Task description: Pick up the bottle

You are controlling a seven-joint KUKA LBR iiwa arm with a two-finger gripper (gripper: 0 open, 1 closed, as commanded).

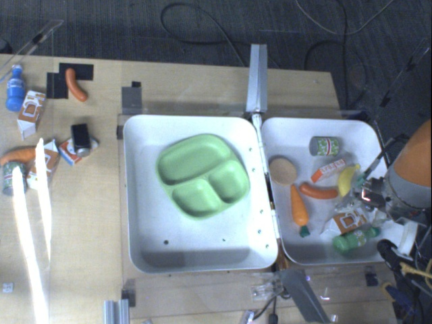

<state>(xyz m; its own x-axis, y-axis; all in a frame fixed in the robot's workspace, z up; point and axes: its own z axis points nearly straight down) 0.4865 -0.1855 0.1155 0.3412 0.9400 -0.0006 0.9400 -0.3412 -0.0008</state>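
Green bottle [352,240] lies in the right bin [297,137], label unreadable; gripper [368,196] just above it, finger state impossible to tell.

Wooden bench [202,90], two white bins [138,248] side by side, blue bottle [15,88] (far left), sausage [76,85]

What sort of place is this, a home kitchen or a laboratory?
Most likely a robotics laboratory, not a kitchen. A wooden bench bears two white bins; one holds a green divided plate, the other toy food such as a carrot and a green bottle. Loose cables lie on the floor.
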